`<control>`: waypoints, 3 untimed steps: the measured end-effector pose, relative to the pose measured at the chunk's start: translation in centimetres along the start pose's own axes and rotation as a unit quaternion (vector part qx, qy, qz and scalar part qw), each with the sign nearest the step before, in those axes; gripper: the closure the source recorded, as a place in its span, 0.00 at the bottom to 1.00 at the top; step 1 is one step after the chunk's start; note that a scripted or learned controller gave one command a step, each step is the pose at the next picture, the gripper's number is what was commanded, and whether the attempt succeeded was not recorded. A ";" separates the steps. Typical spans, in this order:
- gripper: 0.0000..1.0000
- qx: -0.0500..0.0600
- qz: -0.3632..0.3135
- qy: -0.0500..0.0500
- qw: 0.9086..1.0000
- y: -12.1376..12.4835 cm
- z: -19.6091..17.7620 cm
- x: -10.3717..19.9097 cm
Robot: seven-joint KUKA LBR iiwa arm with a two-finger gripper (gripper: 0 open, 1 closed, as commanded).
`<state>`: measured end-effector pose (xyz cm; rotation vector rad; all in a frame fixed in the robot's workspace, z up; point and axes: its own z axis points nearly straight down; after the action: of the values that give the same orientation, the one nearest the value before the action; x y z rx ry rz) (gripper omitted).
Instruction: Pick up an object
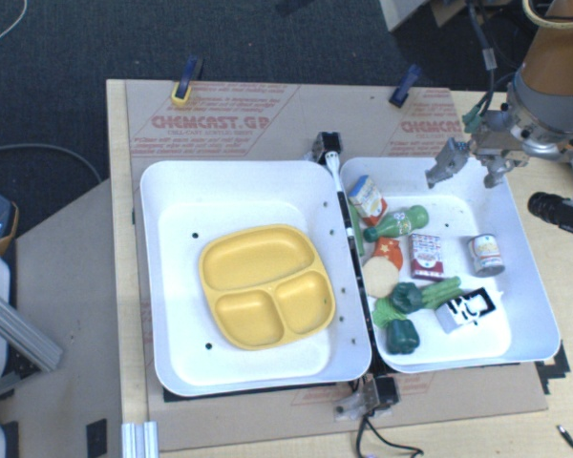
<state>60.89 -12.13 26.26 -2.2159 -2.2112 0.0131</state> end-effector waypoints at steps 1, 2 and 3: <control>0.00 -0.006 -0.001 -0.001 1.000 0.2 -0.7 0.0; 0.00 -0.003 -0.001 0.000 1.000 0.8 5.5 -0.2; 0.00 -0.003 -0.002 0.000 1.000 1.8 10.7 0.0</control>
<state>62.51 -12.12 15.55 -2.2156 -2.2183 0.0063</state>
